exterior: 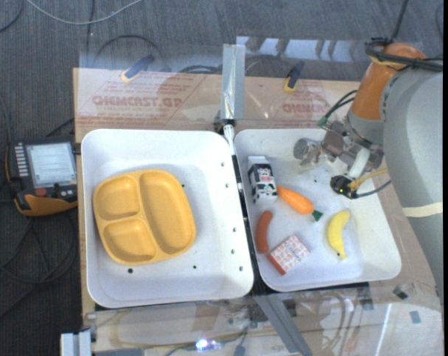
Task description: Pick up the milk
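The milk [262, 180] is a small white carton with black markings, lying in the right bin [380, 269] near its upper left corner, close to the wall between the bins. My gripper [310, 151] hangs over the back part of the same bin, to the right of the milk and a little farther back, apart from it. Nothing shows between gripper and carton. The grey arm with its orange band [376, 87] comes in from the right edge.
In the right bin lie an orange carrot [294, 200] just right of the milk, a red sausage [263, 231], a red-and-white box [288, 254] and a banana [339, 233]. The left bin [209, 273] holds a yellow divided plate [142, 216].
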